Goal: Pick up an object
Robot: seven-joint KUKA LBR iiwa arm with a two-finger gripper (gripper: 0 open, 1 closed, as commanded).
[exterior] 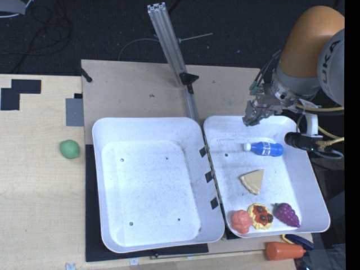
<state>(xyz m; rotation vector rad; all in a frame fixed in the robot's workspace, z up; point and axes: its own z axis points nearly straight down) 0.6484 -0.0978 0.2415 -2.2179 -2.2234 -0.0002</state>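
Two white bins (147, 129) on tan bench (34, 173); pincer (254, 116) state unclear.

Only one piece of lettering can be read — on the grey housing of the arm (334, 66), at the view's upper right just below the orange band, dark capitals run along the casing, and the letters "UK" show before the frame cuts them off. The blue bottle (265, 148), lying near the far edge of the right bin (315, 207), carries no readable label — any print on it is too small to make out.
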